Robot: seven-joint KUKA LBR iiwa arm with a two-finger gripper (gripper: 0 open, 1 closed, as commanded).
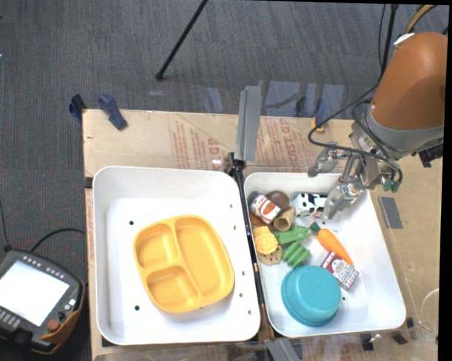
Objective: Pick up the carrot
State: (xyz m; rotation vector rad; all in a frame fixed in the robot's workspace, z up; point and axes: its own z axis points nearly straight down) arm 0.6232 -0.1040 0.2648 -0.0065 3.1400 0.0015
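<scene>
Hand (342, 196) hovering at 12 o'clock in right bin (381, 292), just off carrot (335, 246), staged for descent; can't tell finger state. Carrot lying flat at bin centre, tip toward 4 o'clock, wedged between green veg (294, 245) and small carton (343, 273). Labels unreadable; mirrored print on cardboard tabletop (176, 137).

The setting is a robotics lab or test cell, not a home or kitchen. Evidence: 1 industrial robot arm (411, 79) with loose cabling reaches over a makeshift bench (176, 137) topped with printed cardboard. 2 shallow white bins (106, 209) sit side by side on it, holding plastic toy food (283, 230) rather than real groceries. A handheld teach pendant (31, 299) with a lit screen lies on grey carpet tile (105, 38). A thin black stand leg (183, 37) crosses the floor behind the bench.
</scene>
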